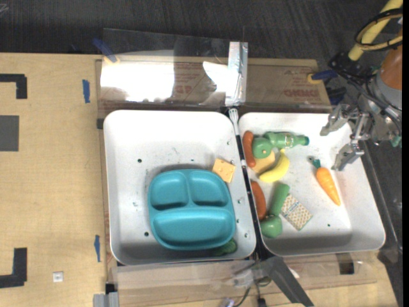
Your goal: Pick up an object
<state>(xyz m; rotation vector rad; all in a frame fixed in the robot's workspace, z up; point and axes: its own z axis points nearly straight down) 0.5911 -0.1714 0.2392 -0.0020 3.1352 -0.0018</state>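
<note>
Hand: the hand (346, 135) hovers open at the far right corner of the right bin (367, 232), gripping nothing.
Nearest thing: the carrot (328, 183) lies on the bin floor just beside the fingertips.
Neighbours: banana (276, 168) and green bottle (284, 139) lie near the divider.
Risk: the carrot is tapered and smooth, so I judge it may slip out, or a finger may strike the bin wall.

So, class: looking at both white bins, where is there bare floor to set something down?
Left bin: bare floor behind the teal tray, left of the cheese piece. Right bin: a bare front corner below the carrot. Its left half is crowded around the banana.
</note>
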